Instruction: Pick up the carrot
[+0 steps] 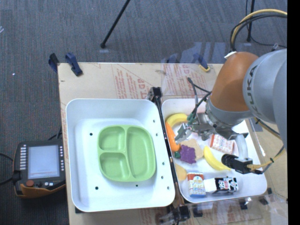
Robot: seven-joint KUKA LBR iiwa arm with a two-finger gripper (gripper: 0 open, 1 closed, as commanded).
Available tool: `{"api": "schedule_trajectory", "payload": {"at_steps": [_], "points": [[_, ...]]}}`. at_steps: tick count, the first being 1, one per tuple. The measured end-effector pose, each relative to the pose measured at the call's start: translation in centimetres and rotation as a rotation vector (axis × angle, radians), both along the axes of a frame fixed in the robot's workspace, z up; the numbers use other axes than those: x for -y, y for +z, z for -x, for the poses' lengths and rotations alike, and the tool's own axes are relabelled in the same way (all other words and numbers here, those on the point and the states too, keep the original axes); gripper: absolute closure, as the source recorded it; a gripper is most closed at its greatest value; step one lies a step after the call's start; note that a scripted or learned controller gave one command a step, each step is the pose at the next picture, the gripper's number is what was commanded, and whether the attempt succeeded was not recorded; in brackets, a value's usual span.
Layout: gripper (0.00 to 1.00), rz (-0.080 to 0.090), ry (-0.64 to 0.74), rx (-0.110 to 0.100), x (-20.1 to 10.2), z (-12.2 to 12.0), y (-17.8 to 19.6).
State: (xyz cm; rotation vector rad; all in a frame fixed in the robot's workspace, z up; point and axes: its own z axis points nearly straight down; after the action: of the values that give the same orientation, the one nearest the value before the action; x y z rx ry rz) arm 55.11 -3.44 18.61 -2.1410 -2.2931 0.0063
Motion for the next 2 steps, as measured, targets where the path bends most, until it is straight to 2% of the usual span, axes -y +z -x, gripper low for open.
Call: {"api": "schedule_trajectory", "payload": {"at_steps": [1,2], "points": [[0.0,0.001,0.05,0.003,2.4,-4.2,0.0],[0.0,0.0,-0.257,-0.002,-1.6,-0.4,0.0]]}}
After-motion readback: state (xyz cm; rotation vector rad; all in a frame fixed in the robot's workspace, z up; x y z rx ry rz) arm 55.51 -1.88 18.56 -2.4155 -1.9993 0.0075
